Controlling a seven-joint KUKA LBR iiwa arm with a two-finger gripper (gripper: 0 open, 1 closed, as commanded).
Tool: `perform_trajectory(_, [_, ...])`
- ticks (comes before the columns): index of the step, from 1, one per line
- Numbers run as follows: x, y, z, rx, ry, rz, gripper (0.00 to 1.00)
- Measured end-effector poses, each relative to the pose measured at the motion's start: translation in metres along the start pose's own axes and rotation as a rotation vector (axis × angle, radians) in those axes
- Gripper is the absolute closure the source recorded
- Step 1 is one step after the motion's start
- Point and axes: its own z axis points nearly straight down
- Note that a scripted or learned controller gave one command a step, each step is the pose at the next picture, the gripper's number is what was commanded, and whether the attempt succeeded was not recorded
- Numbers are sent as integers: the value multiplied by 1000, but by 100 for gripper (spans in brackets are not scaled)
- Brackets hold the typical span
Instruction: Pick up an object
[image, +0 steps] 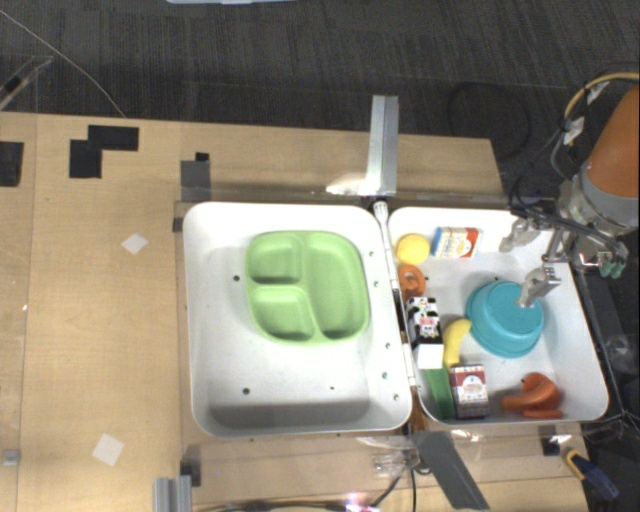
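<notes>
The gripper (541, 282) hung over the right bin's (590, 330) far edge — finger gap unreadable — at the teal bowl (505, 318), seemingly light, stiff, slick plastic, best pinched by its rim.

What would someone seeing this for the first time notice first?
Probably the green divided tray, lying alone in the left bin. Next, the teal bowl amid the clutter of the right bin, with the gripper hovering just above it. A yellow ball and a banana also stand out there.
</notes>
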Motion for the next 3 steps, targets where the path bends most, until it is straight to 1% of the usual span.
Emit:
perform_trajectory(1, [17, 2, 99, 0, -11, -55, 0])
perform_trajectory(2, [25, 1, 111, -3, -24, 4, 0])
perform_trajectory(3, [82, 49, 119, -1, -9, 122, 0])
